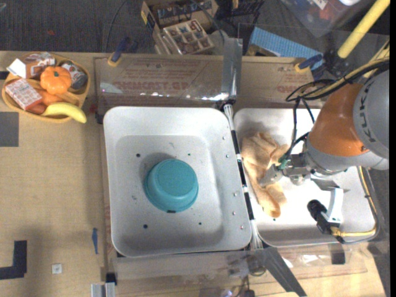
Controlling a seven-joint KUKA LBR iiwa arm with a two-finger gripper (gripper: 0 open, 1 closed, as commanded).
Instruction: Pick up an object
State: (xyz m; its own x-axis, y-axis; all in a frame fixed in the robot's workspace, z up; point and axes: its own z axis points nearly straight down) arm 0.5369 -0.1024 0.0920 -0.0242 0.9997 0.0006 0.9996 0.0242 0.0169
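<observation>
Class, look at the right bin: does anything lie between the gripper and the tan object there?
Nothing visible does. The gripper sits directly over the tan object in the right bin, with no other item between them.

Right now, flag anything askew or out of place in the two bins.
Nothing looks spilled or broken. The teal bowl sits upside down in the left bin. In the right bin, tan bread-like pieces lie jumbled by the claw.

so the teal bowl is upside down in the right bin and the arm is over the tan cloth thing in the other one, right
Not quite: the camera view shows the teal bowl upside down in the left bin, not the right. The arm's tool is over the tan cloth thing, which lies in the right bin.
</observation>
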